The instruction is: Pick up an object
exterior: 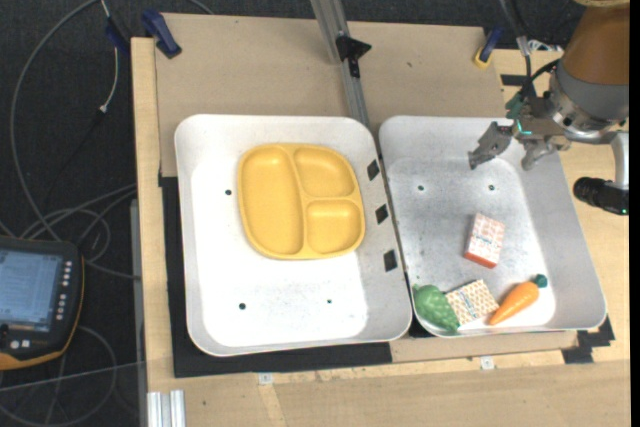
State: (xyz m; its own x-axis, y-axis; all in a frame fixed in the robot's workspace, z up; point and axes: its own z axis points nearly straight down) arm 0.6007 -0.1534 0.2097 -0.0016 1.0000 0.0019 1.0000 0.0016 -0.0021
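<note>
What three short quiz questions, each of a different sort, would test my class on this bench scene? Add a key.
1. True or false: the yellow tray lies in the left bin.
2. Which lies nearest the right bin's front edge? A) small box B) carrot C) tool
3. Fill in: the patterned packet lies between the green toy and the ____.

Key: 1 true; 2 B; 3 carrot.

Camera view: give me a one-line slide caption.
Open gripper over right bin, apart from box, carrot, green toy; yellow tray in left bin.
</note>
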